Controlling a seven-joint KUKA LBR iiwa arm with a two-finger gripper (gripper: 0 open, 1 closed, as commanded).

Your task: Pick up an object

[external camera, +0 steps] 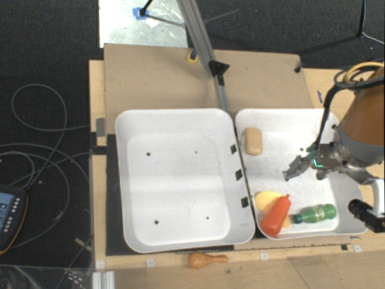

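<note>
- Over the right bin, my gripper hangs above bare floor; I cannot tell its state.
- Nearest target: the red bottle, toward the near rim, left of me.
- Its long axis slants, cap up-right toward me, beside the yellow object and green bottle.

Desk: two bins side by side. Left bin; right bin touching it. In right bin: block at far left; rounded item, bottle and second bottle along near wall. Claw above right bin's middle. Pear-shaped item on desk, near side of left bin.
</note>
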